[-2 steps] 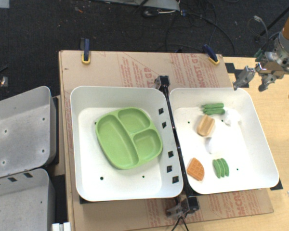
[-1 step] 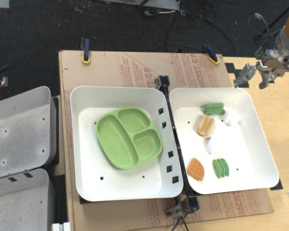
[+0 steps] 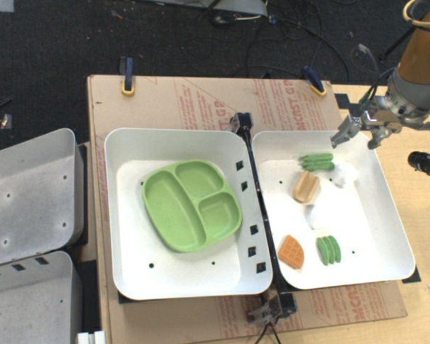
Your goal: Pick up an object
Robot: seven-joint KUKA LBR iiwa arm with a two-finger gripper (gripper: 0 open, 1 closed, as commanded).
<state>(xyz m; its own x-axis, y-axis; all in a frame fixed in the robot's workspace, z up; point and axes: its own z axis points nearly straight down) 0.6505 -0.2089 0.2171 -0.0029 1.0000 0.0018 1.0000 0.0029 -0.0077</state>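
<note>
Over the far right corner of the right bin (image 3: 394, 213), the gripper (image 3: 359, 134) hangs with its fingers spread, pinching nothing. Bean pods (image 3: 317, 163), bread roll (image 3: 306, 188), waffle (image 3: 291, 251) and a green piece (image 3: 329, 249) lie unpicked in that bin, so the whole grasp remains; the green plate (image 3: 192, 205) sits in the left bin (image 3: 129, 264).

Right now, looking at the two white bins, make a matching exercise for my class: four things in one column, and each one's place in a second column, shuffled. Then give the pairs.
Things:
1. green divided plate
2. orange waffle piece
3. tan bread roll
4. gripper

Places:
A. middle of the right bin
B. above the far right corner of the right bin
C. left bin
D. near left corner of the right bin

Pairs: 1-C, 2-D, 3-A, 4-B
</note>
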